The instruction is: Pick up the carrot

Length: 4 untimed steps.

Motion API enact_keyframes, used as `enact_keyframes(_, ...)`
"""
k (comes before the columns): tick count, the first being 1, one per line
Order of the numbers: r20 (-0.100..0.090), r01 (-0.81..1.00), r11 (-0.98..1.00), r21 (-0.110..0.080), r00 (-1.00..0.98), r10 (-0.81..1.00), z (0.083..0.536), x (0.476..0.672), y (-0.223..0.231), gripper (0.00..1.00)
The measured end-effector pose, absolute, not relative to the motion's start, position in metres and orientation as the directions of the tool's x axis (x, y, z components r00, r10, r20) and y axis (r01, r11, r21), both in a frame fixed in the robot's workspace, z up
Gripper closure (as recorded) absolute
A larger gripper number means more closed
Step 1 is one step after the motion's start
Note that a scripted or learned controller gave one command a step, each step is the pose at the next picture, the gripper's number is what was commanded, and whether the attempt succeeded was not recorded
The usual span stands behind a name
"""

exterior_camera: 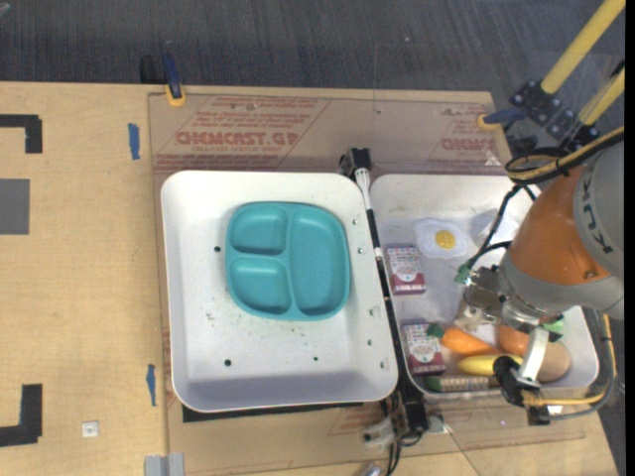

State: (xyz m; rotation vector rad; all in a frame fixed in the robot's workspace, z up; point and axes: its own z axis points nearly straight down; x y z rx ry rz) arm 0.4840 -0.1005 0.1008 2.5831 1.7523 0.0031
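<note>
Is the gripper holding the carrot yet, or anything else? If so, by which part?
Cannot be told. The gripper is low in the right bin, just above the carrot, but the wrist hides the fingers, so no hold is visible.

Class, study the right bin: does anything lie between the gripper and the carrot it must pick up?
Nothing visible lies between them. The gripper hangs low in the right bin, just right of the carrot. A banana lies close below the carrot and a carton to its left, crowding it but not blocking.
</note>
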Motion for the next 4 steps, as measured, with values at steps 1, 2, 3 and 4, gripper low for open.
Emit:
enact_keyframes(1,-0.009,0.929,-0.37,0.016,0.37,0.929,0.1,0.484,-0.1,0.0)
enact_keyframes(2,-0.003,0.953,-0.304,0.017,0.304,0.953,0.09,0.484,-0.095,0.0)
enact_keyframes(3,-0.004,0.977,-0.211,0.011,0.211,0.977,0.09,0.482,-0.096,0.0)
enact_keyframes(4,-0.001,1.0,-0.011,0.002,0.011,1.0,0.09,0.481,-0.102,0.0)
